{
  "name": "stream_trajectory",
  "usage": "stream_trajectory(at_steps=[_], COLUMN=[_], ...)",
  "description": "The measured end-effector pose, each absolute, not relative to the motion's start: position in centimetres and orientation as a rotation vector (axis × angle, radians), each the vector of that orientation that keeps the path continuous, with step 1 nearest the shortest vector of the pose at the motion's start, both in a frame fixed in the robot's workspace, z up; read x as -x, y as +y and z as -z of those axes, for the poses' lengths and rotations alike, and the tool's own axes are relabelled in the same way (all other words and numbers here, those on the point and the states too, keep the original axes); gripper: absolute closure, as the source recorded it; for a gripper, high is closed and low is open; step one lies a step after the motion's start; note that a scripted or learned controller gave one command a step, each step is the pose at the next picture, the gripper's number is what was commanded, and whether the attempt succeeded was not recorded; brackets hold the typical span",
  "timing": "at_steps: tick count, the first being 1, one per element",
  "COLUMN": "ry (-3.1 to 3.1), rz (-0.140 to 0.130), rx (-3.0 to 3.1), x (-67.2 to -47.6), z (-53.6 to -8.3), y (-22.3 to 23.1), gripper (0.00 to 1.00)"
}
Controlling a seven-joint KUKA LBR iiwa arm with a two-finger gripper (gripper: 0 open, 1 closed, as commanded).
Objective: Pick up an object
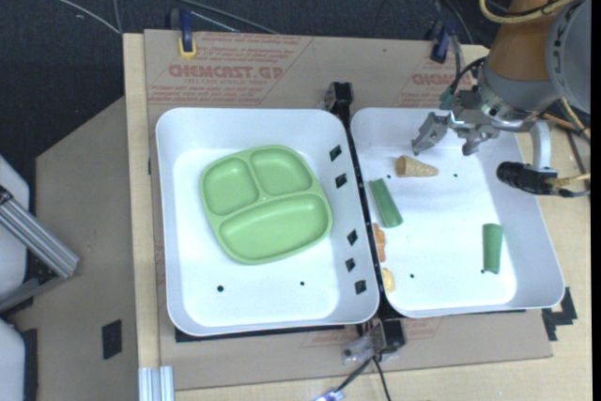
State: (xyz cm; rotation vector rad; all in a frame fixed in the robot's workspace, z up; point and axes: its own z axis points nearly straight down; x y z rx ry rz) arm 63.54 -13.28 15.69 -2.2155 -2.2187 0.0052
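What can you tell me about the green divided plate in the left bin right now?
The green divided plate is pale green, looks like smooth plastic, and has rounded corners. Raised ridges split it into three compartments: two small ones at the far side and one large one nearer the camera. It lies flat and right way up on the floor of the left bin, turned slightly askew to the bin's walls. Nothing lies in it. The gripper is over the other bin.
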Motion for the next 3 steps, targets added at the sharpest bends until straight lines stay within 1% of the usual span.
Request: stream_trajectory(at_steps=[1, 2, 3], ry=[-2.216, -2.219, -2.221], rz=[-0.006, -0.003, 0.002], rx=[2.217, 2.218, 2.22], x=[-62.7, -62.7, -62.8], z=[-10.7, -8.4, -9.7], y=[-13.9, -13.8, -13.8], gripper=[0.0, 0.0, 1.0])
